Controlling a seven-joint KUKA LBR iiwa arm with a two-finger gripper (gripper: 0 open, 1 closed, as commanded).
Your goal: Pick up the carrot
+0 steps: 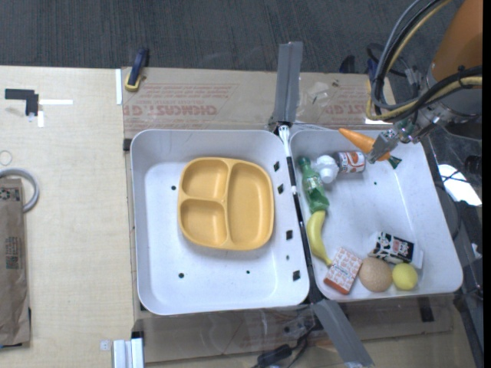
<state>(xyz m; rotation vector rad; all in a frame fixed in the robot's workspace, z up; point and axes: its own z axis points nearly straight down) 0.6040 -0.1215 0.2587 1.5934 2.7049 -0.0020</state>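
Your tool [381,150], grip state unreadable, sits at the 3 o'clock end of the light, stiff carrot [357,138]; grasp mid-body.

My bench is a pale wooden surface [69,205] filling the left of the frame. Two shallow white plastic bins sit on it side by side, the left bin [153,282] at centre, the right bin [441,244] beside it. A brown cardboard sheet [207,102] lies behind them, and a brown paper bag [14,259] lies at the left edge.
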